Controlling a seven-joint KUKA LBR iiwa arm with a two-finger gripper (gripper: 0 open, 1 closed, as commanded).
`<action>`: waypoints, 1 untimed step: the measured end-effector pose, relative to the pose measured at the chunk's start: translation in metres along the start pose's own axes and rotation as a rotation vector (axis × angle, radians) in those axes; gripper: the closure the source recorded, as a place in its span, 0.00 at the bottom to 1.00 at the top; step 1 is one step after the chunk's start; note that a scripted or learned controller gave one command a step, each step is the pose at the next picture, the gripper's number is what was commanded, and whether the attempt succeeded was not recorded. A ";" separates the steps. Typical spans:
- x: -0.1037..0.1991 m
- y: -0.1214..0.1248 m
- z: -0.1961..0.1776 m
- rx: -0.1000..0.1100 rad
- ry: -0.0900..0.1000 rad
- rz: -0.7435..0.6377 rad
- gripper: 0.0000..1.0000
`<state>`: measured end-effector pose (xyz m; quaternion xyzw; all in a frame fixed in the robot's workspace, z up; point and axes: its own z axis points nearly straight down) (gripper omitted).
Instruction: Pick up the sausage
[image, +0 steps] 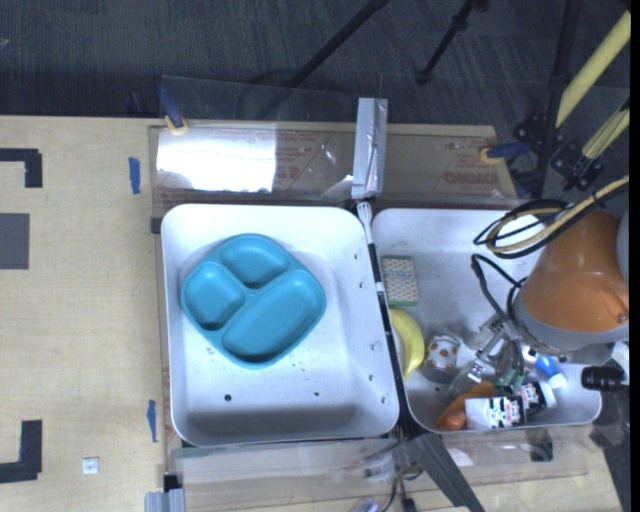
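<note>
Camera view, pale wooden bench (70, 330), two white bins (200, 400), dark carpet beyond, gripper (490, 365) low in right bin, grip state unclear

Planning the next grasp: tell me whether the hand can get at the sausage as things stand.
Probably, but awkwardly: the hand hangs just above the orange sausage in the right bin, yet a white bottle lies against it.
</note>
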<state>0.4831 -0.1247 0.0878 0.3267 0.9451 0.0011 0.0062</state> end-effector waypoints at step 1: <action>-0.005 0.021 -0.006 0.005 0.007 0.274 0.00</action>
